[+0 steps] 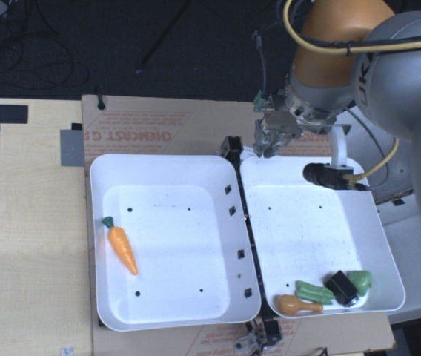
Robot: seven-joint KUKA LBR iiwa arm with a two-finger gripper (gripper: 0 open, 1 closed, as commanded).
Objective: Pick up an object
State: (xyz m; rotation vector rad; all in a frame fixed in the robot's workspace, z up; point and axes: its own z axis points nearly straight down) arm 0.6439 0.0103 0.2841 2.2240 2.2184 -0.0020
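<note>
Pale wooden worktop (25, 221) carries two white bins. Whether the fingers of the gripper (266, 148) are released or clenched, I cannot tell; they hang over the right white plastic bin's (388, 258) far left corner, the grey arm (388, 65) bent above. An orange toy carrot (122, 248) lies near the left white bin's (95, 199) left wall; green, black and orange pieces (329, 291) crowd the right bin's near edge.

We see our grey arm (396, 65) reaching in from the right at the far side of the scene, its orange band (340, 32) above the wrist. Our gripper (267, 148) points downward, too small and dark to read further.
</note>
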